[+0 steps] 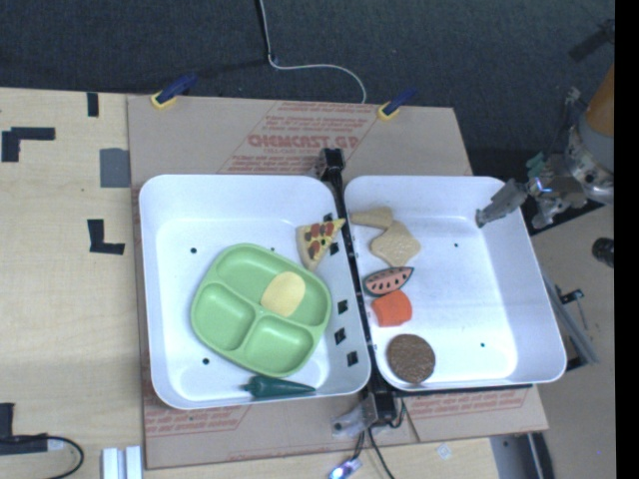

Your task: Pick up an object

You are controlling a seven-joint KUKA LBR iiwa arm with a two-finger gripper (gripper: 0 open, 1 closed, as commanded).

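Tool at upper right rim of right bin, nothing between fingers; open or closed state cannot be told.

Right bin, along left wall: two tan bread pieces, watermelon slice, orange piece, brown disc.

Left bin: green divided plate carrying yellow piece; pizza slice by divider; dark green piece at front wall.

Bins on cardboard sheet, atop wooden surface. Dark carpet behind.
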